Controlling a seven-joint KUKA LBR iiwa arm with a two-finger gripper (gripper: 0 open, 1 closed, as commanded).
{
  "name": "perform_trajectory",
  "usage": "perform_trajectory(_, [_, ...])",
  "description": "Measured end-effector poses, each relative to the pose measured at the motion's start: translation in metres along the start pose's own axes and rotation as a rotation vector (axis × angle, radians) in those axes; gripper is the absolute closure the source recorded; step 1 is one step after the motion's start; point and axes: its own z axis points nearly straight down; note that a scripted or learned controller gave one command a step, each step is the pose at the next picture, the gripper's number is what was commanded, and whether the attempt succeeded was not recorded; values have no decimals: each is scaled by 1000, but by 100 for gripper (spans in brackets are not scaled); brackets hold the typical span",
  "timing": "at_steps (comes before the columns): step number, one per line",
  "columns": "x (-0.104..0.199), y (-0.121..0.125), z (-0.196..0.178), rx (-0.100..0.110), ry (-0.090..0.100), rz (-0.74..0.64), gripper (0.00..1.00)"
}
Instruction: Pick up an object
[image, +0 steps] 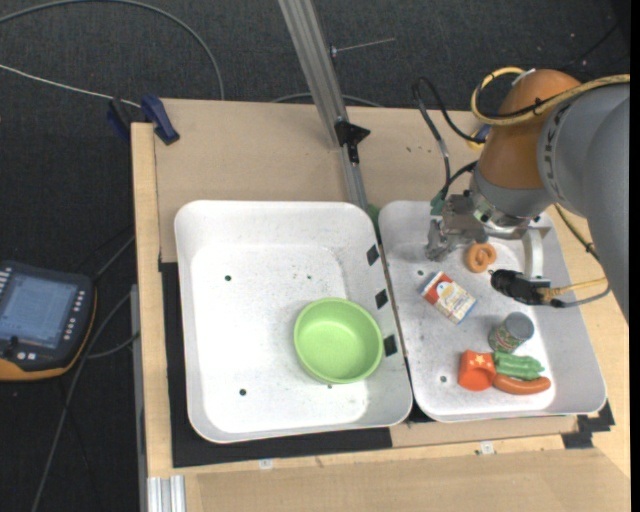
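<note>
Gripper (440, 243) being hung low over far part of right bin (578, 365); open or closed cannot be told. Small carton (448, 297) lying just beside it, orange ring (480, 258) near. Green bowl (338, 340) sitting in left bin (230, 300).

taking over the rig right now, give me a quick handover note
Pincer: low over the far end of the right bin, grip state unclear, nothing visibly held.
Things: orange ring just beside it; small carton, grey can, orange piece and green-and-red piece lie in the same bin. Green bowl sits in the left bin.
Done: nothing lifted yet.
Left: grasp one object, probably the ring or carton, and raise it.
</note>
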Motion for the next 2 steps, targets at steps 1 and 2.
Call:
perform_trajectory(1, [1,-2,-58,-4,-1,0,100])
perform_trajectory(2, [1,-2,-84,-1,-1,0,100])
